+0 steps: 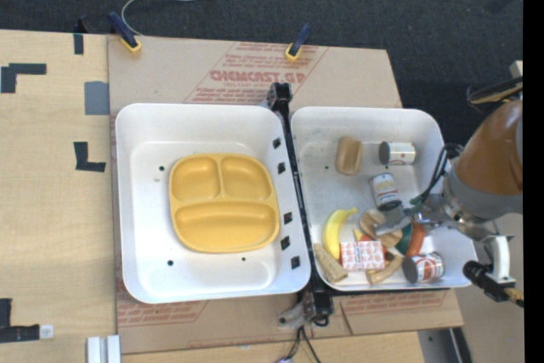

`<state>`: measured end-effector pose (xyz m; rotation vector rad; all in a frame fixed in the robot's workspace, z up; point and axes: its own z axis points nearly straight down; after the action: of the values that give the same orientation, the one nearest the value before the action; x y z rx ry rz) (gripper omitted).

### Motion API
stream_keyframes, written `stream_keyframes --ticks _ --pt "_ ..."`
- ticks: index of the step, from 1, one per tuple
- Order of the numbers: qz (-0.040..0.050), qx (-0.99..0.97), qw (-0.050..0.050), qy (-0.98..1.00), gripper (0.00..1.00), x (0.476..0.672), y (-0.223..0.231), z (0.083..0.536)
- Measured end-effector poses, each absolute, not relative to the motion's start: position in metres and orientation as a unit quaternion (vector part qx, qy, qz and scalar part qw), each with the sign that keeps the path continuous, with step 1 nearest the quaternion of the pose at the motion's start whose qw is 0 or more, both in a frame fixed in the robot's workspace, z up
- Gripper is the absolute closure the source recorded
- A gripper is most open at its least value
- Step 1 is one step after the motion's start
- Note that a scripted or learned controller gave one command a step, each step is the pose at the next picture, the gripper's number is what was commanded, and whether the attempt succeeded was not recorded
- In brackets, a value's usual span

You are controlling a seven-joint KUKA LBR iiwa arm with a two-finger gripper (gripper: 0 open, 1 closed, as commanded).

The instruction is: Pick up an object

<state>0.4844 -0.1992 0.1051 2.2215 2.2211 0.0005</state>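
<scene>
Item 1, desk (51, 183): you are looking down on two shallow white bins sitting side by side, clipped together along the shared wall.

Item 2, left bin (136, 268): it is carrying a yellow divided plate (224, 203), lying flat near the middle, apparently as a drop-off spot.

Item 3, right bin (425, 127): it is holding the stock to pick from. A tan cup (348, 155) and a small silver can (398, 153) are lying toward the far wall; a second can (386, 190) is lying just below them. Toward the near wall a banana (337, 229), a red-and-white carton (362, 254), a can with a red label (423, 267) and some tan pieces are crowding together, touching, likely as they tumbled.

Item 4, gripper (416, 221): the arm is reaching in over the right bin's right wall, and the gripper is hanging over the right part of the pile, near an orange-red piece (415, 241). You cannot tell whether it is apart or together, and nothing is visibly held.

Item 5, candidates: the nearest objects are lying just below and to the camera's left of the gripper; the cup and silver can are sitting well apart from it
</scene>
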Motion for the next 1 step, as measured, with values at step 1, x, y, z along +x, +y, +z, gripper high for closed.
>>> stream_keyframes --ticks 1 --pt "0.0022 0.706 0.003 0.708 0.0 0.5457 -0.1797 0.087"
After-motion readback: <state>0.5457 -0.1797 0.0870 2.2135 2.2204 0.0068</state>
